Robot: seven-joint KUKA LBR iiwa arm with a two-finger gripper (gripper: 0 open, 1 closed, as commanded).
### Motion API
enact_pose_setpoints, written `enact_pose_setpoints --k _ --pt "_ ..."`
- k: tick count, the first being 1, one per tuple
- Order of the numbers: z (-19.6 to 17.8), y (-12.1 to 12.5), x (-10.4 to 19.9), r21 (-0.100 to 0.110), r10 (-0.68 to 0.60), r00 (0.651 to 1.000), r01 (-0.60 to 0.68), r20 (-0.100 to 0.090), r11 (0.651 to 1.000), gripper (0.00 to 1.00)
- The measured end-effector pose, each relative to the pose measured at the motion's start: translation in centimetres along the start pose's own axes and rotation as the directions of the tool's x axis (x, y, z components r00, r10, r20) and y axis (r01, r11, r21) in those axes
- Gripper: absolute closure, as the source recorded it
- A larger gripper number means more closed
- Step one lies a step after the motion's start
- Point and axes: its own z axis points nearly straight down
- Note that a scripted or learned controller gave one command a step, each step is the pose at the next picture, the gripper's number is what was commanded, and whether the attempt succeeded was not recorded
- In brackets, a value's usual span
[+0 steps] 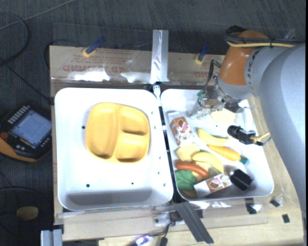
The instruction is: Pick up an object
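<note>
1. My arm [277,81], grey with an orange band, reaches in from the right over the far end of the right bin [267,181].
2. The jaws [211,102] hang just above that bin's far part; I cannot tell whether they are released or clenched.
3. Right bin: a small printed box [180,129], bananas [215,150], a red sausage [191,168], a green piece [185,179] and a black item [241,178], crowded together.
4. Left bin [72,188]: a yellow sectioned tray [117,131], alone.
5. Left of the worktop lies a handheld pendant [23,133].
</note>
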Motion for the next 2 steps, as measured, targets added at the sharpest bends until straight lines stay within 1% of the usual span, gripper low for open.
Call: enact_pose_setpoints --k 1,2 --pt "0.2 -0.1 0.0 0.002 0.0 1.0 0.0 0.001 1.0 0.0" --pt "0.0 -4.1 2.7 -0.003 0.083 0.997 -0.083 0.004 0.997 0.0"
